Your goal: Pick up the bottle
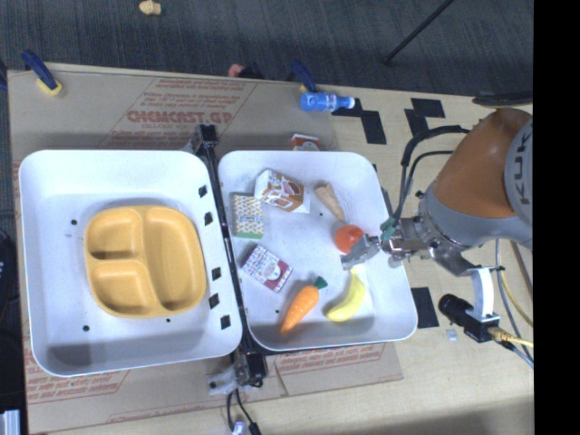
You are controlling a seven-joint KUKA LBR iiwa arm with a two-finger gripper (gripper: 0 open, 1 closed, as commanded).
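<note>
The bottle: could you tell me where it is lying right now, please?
The blue bottle lies on its side on the bench, outside both bins, just beyond the far rim of the right bin and next to a blue clamp.

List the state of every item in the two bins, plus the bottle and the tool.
bottle: lying on its side on the bench, outside both bins
yellow tray: flat in left bin
carrot: lying in right bin
banana: lying in right bin
tomato: in right bin, beside the tool
tool: low over right bin
</note>
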